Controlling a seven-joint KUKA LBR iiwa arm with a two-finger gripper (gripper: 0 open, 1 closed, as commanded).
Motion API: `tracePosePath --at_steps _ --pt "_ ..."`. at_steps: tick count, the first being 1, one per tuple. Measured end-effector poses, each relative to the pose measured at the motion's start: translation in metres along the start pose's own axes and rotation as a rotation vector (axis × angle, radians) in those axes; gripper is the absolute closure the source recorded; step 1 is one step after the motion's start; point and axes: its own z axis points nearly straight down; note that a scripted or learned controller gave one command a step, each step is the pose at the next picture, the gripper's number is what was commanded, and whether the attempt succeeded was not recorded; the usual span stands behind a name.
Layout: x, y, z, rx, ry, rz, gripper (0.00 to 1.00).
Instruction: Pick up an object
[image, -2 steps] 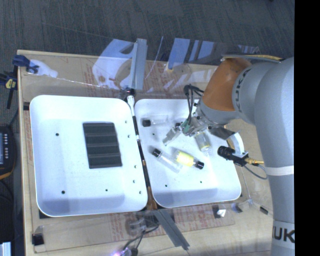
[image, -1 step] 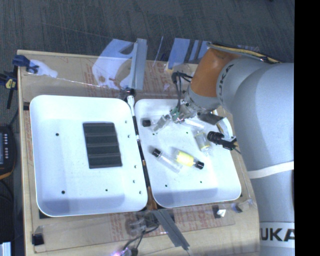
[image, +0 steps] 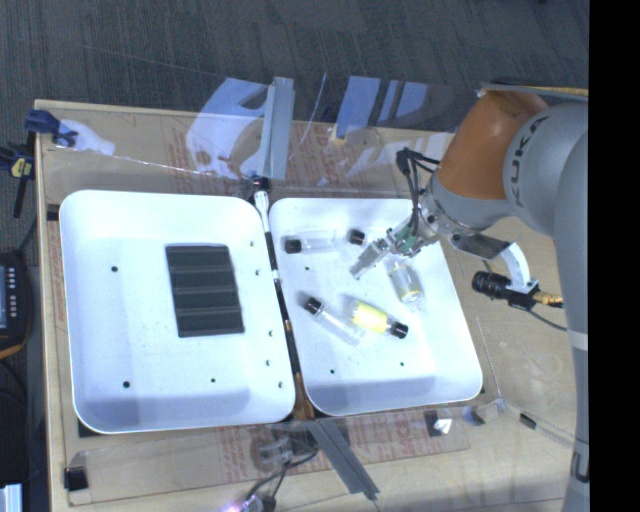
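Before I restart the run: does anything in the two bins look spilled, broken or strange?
No spill or damage shows. Several small clear vials lie on their sides, scattered in the right bin. A dark ridged block lies squarely in the left bin.

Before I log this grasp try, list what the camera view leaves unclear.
- Pincer: too small and blurred to tell whether it is open or shut, or holds anything.
- Clear vial below it: see-through against the right bin, outline faint.
- Arm: cut off by the right edge.

White bins (image: 100, 215), black ribbed block (image: 204, 290)
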Motion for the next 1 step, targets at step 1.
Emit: tracePosePath --at_steps 1 --pt "-0.0094 0.0376 0.0785 0.002 0.002 -0.042 0.0"
